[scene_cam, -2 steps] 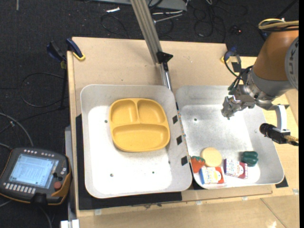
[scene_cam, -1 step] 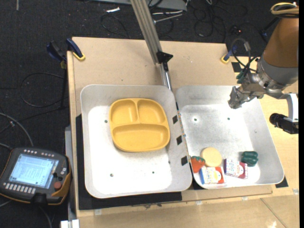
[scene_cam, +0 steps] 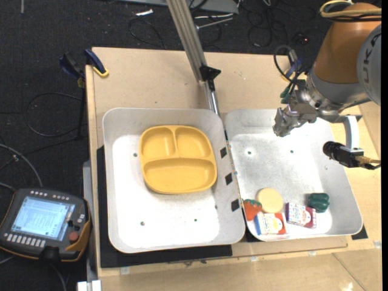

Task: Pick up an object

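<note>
Cartons (scene_cam: 285, 220) at the right bin's (scene_cam: 303, 162) six o'clock look light, stiff; grip across flat sides. Gripper (scene_cam: 283, 128) at twelve; jaw state unclear.

A robotics lab is suggested by the teach pendant (scene_cam: 43, 223), loose cables (scene_cam: 242, 11) on dark carpet, and a bare tabletop (scene_cam: 151, 80).

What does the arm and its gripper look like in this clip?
The arm has a bulky orange band above a grey metallic wrist, with dark lettering on a grey link at the frame's edge. Blue and dark cables run beside the wrist. The gripper is grey and compact.
</note>
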Tool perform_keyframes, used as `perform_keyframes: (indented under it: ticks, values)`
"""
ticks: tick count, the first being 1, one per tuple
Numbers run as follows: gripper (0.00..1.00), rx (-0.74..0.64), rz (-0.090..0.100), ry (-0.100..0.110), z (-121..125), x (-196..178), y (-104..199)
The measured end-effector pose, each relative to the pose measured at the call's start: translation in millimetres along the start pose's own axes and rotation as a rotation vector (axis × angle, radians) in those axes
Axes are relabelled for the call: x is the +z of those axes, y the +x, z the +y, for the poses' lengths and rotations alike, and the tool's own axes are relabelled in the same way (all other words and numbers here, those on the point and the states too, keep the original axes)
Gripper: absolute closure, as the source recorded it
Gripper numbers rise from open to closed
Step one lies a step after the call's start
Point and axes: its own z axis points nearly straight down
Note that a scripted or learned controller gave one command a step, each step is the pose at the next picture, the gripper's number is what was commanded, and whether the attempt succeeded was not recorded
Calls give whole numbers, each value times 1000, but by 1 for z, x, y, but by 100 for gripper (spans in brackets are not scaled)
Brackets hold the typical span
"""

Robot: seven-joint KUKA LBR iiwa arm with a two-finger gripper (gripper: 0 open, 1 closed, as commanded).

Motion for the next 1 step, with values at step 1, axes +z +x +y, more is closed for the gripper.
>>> perform_keyframes:
  ticks: [1]
  values:
    - [100,0,1,2,10,10,47]
